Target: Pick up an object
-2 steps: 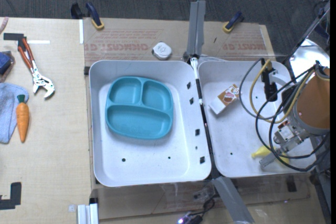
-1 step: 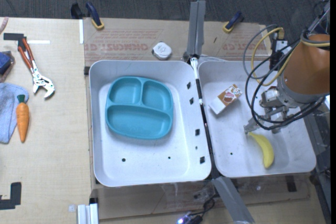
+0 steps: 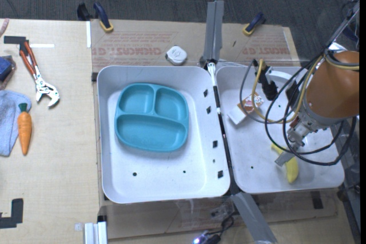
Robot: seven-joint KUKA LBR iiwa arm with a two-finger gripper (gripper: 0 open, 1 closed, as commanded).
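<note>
A small yellow banana-shaped object (image 3: 291, 169) lies near the front of the right white bin (image 3: 251, 177), partly under the two-finger gripper (image 3: 284, 158); whether its jaws are open or closed cannot be told. Farther back lies a small printed packet (image 3: 250, 104), its writing unreadable. The cardboard sheet (image 3: 137, 50) behind the bins bears red lettering, too faint to read reliably.

Bright, even overhead light, soft shadows, slightly grainy but sharp overall.
</note>
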